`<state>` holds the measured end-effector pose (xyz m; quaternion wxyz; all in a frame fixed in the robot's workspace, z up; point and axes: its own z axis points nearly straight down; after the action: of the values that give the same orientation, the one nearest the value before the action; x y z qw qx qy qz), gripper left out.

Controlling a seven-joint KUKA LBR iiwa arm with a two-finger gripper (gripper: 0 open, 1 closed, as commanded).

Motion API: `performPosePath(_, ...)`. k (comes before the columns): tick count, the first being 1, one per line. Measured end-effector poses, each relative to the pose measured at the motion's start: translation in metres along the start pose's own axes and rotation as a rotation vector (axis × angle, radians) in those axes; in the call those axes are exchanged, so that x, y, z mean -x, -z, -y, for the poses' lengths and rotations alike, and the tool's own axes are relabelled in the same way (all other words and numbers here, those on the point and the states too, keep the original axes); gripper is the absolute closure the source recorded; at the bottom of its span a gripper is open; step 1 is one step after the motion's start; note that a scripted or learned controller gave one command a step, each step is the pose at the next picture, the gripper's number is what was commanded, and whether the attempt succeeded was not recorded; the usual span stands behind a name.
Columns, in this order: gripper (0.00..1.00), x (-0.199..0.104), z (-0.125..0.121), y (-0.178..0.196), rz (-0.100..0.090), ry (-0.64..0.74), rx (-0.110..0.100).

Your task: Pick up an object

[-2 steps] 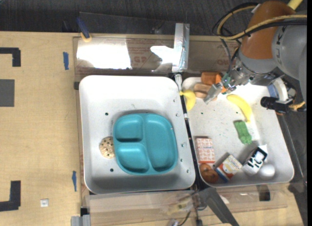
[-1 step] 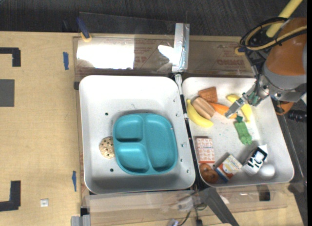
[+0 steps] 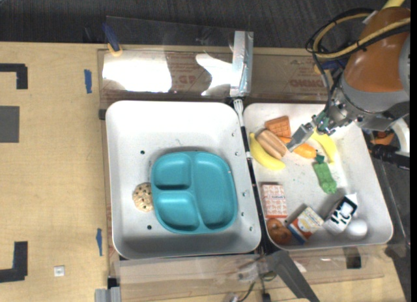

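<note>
The gripper is positioned low over the crowded upper part of the right bin, its tip just beside the hot dog, the banana and an orange carrot-like piece; whether it is released or clenched cannot be determined, and nothing is visibly held. Risk: these candidates are smooth, rounded, glossy plastic shapes lying touching or near one another, so a closing grasp could squeeze one out sideways or catch two at once (the flat waffle offers little edge to grip). The left bin holds a teal sectioned tray and a cookie.
</note>
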<state>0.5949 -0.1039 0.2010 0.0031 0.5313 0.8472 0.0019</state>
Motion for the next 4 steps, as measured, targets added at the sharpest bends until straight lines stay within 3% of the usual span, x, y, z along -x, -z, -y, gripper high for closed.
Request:
performPosePath(1,0.0,-0.009,-0.029,-0.017,-0.002,0.047,-0.004)
performPosePath(2,0.0,0.024,-0.057,-0.068,-0.003,0.129,-0.006)
performPosePath(3,0.0,0.013,-0.065,-0.013,0.003,0.241,0.002)
performPosePath(4,0.0,0.027,-0.054,-0.088,-0.007,0.228,-0.01)
